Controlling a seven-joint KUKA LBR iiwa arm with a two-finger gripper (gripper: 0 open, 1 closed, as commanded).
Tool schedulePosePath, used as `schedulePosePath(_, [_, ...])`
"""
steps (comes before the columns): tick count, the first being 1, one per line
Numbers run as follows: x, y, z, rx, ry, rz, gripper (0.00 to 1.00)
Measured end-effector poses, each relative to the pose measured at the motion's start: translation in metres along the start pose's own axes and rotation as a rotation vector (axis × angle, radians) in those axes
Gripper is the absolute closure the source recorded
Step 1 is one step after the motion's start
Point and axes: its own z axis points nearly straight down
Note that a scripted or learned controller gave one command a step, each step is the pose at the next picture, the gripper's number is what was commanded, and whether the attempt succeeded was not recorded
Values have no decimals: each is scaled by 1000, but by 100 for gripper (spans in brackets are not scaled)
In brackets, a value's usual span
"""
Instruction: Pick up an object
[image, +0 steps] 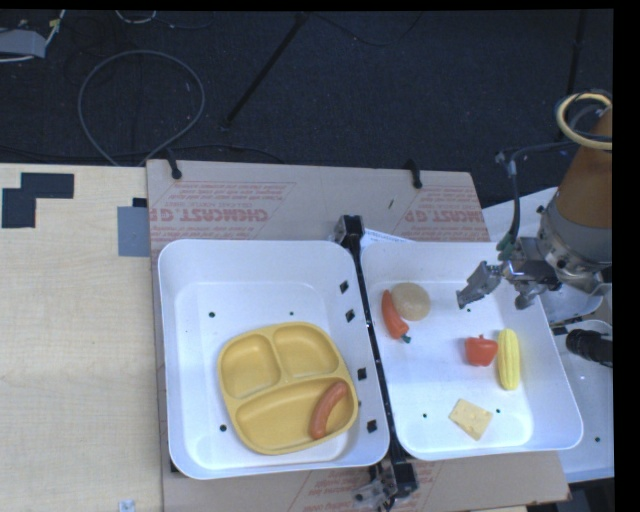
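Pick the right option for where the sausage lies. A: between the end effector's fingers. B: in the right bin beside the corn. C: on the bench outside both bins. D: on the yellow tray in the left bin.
D: the sausage lies in the large compartment of the yellow tray, which sits in the left bin, far from the end effector over the right bin.
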Motion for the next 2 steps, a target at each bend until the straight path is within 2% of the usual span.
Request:
schedulePosePath(1, [0, 2, -6, -12, -2, -2, 0])
schedulePosePath(2, [2, 12, 46, -5, 0, -2, 0])
